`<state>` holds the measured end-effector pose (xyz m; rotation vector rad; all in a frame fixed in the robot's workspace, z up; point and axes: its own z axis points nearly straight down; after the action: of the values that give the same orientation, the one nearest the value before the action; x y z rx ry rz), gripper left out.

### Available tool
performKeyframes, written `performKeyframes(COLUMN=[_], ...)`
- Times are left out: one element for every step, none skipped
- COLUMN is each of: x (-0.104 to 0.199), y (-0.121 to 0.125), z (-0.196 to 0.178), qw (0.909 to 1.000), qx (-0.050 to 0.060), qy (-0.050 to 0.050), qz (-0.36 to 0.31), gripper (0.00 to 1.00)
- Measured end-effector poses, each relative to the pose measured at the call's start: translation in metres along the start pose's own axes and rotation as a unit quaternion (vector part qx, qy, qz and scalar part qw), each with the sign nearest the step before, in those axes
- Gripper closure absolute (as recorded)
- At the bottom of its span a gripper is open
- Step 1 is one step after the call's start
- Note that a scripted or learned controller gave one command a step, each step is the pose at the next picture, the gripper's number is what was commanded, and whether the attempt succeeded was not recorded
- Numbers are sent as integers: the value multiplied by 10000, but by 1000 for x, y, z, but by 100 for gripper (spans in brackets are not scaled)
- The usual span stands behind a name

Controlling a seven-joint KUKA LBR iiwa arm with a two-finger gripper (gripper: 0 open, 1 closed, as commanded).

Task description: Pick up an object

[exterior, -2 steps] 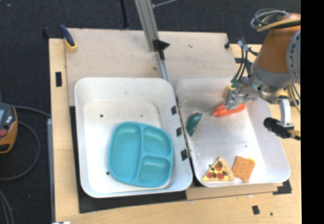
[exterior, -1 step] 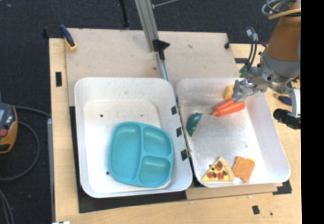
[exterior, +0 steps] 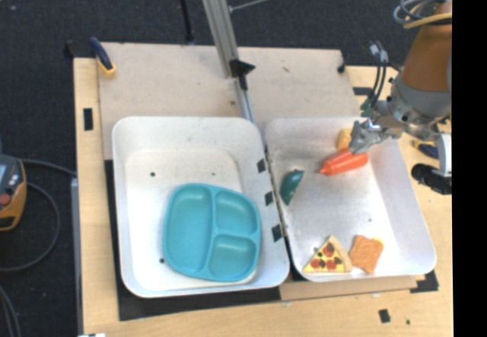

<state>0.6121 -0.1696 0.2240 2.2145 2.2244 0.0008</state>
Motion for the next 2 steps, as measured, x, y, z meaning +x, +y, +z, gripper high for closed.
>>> performKeyframes(x=[60,113], y=[0,-6], z=[-6,-18], qw=[10000,10000], qx=[3,4], qy=[15,18], qz=[-15,-16], gripper=[100,100])
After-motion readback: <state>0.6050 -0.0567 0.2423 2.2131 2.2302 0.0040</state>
